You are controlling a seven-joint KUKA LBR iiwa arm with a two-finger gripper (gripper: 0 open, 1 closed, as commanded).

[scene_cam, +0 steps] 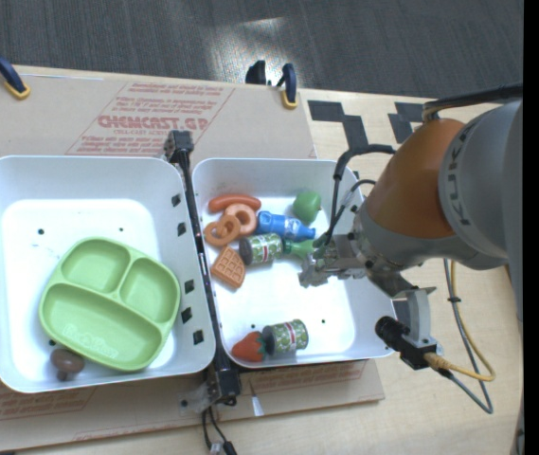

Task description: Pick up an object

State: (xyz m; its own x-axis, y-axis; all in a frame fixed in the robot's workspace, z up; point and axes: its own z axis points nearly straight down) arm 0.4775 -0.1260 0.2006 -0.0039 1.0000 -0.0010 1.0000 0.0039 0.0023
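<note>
1. Grey-and-orange arm (440,192) hides much of the right bin's (331,341) far side.
2. Gripper (314,263) sits low among the toys; whether it grips anything cannot be made out.
3. Nearest object: a green-labelled can (261,248), just beside it.

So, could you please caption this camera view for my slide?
KUKA arm's gripper reaching into the right bin of toy food.

Red print on the cardboard sheet (155,112) under the bins reads "CHEMCAST GP" in large letters; the smaller lines above and below it are illegible. Labels on the two cans (261,248) (285,336) cannot be read.
</note>
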